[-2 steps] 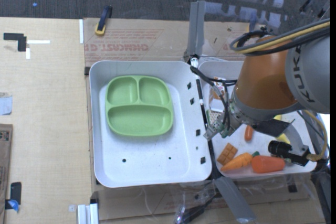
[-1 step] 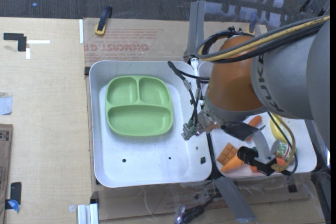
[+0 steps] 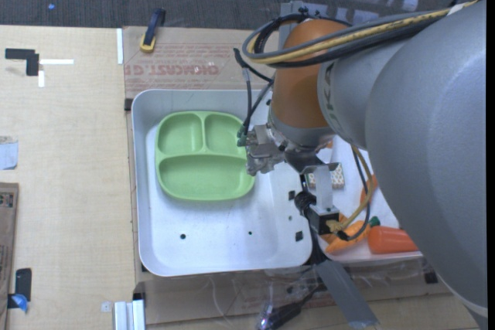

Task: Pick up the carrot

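Observation:
The carrot (image 3: 392,240) is orange with a green stub at its left end. It lies at the near edge of the right bin, partly tucked under the big grey arm. My gripper (image 3: 258,157) hangs well to the left of it, over the left bin (image 3: 209,251). It is close to the right rim of a green divided plate (image 3: 203,157). The wrist with its orange band stands above the gripper and hides much of the right bin. Nothing shows between the gripper and the carrot but the bins' shared wall and cables.
The green plate takes up the far half of the left bin, and the white floor in front of it carries a few small dark specks. A cardboard sheet (image 3: 186,66) lies behind the bins with a yellow-handled tool (image 3: 152,30) at its edge. Wooden benchtop (image 3: 62,166) stretches to the left.

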You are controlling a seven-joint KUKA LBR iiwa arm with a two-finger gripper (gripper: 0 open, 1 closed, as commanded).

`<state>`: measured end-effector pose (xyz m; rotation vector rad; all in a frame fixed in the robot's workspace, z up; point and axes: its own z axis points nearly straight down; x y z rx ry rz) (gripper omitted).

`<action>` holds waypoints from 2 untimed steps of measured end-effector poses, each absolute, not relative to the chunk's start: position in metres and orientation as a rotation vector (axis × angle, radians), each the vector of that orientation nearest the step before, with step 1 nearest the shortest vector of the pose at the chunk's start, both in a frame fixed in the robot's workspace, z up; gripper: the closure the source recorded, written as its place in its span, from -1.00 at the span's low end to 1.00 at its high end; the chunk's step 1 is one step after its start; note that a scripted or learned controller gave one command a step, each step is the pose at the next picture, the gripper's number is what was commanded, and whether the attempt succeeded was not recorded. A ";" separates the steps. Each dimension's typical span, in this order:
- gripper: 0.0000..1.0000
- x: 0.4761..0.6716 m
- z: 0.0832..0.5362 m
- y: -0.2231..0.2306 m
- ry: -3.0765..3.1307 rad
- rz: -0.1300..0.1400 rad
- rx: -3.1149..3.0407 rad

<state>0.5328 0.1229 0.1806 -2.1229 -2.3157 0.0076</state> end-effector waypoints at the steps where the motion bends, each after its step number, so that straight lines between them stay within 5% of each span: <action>1: 1.00 0.502 0.168 0.178 -2.267 0.010 -2.173; 2: 1.00 0.507 0.191 0.216 -2.196 0.008 -2.248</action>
